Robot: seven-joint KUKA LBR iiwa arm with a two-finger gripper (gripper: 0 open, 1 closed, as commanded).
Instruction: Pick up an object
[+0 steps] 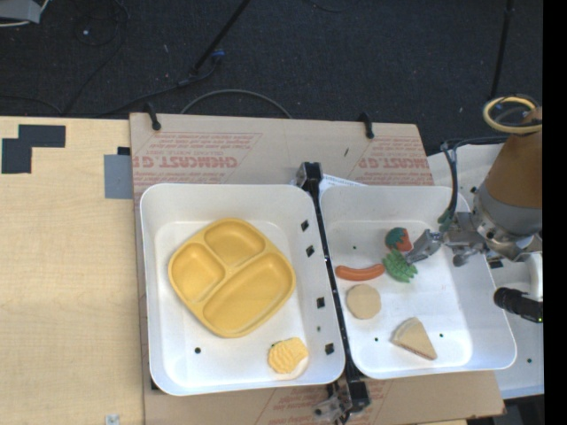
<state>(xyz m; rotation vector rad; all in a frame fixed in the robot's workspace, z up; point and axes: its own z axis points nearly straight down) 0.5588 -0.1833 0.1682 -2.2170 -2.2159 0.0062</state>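
Camera view: the gripper (423,246) was seen just right of the green toy (399,267); grip state could not be told; approach was judged underway; a descent was needed.

This is a robotics lab set up for testing. Two white bins (152,237) sit on printed cardboard sheets (266,149) laid over a plywood bench (62,282), black cables (230,25) trail across dark carpet (354,51) behind, and the grey-and-orange arm (518,180) reaches over plastic toy food (399,253).
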